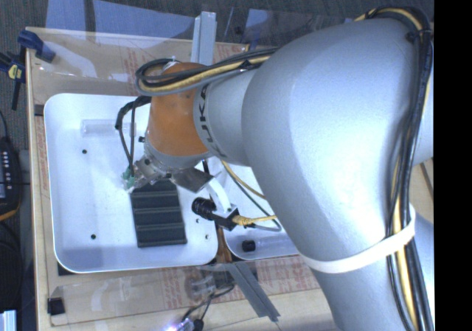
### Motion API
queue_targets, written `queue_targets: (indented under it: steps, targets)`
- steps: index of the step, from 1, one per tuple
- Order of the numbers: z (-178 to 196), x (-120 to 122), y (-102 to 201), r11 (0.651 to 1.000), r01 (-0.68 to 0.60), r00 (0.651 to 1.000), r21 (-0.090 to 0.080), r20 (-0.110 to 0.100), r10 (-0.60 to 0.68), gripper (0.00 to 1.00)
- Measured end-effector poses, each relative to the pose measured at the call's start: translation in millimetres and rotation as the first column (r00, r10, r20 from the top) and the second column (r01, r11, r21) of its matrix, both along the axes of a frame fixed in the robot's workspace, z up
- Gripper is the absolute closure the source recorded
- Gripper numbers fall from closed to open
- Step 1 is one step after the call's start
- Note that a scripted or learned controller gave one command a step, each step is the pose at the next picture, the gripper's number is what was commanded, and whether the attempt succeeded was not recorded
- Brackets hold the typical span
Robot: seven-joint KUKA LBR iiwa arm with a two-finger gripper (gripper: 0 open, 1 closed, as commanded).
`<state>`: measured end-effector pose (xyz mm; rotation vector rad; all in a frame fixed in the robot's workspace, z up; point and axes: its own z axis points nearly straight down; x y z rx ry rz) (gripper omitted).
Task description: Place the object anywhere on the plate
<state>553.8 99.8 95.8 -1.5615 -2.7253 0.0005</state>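
My gripper (157, 215) hangs low over the near middle of the left white bin (66, 175). From above it shows as a black ribbed body below the orange wrist band (173, 127), and that body hides whatever lies under it. A small green-and-white bit (131, 177) shows at the gripper's upper left edge; I cannot tell what it is. A faint clear piece (99, 127) lies near the bin's far left wall. I make out no plate.
The big grey arm (324, 138) covers nearly all of the right bin; only its near left corner (240, 252) shows, with a small black thing (248, 246) in it. Blue clamps (33, 46) sit at the bench's far left corner.
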Motion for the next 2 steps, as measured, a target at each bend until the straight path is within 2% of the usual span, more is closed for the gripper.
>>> queue_targets:
  steps: [1, 2]
  targets:
    - [-2, -27, 20, 0.891, 0.454, 0.891, 0.006, 0.005, -0.454, 1.00]
    - [96, -48, -56, 0.994, 0.106, 0.994, 0.000, 0.001, -0.106, 1.00]
